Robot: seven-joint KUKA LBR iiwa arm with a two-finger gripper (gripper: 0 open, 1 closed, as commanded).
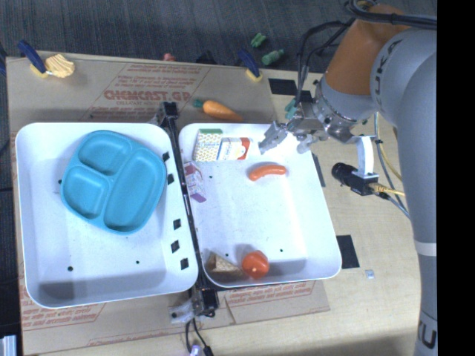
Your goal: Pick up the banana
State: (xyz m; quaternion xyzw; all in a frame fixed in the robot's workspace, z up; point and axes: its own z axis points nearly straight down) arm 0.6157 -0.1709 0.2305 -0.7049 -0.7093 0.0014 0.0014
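My gripper hangs over the far edge of the right bin, its fingers spread open with nothing between them. Just in front of it an orange-red sausage-shaped item lies on the bin floor. A small pale yellow lump rests on the cardboard at the far left corner, outside both bins; I cannot tell what it is.
The right bin also holds a small carton, a purple wrapper, a tomato and a bread piece. A blue divided plate lies in the left bin. A carrot lies behind the bins.
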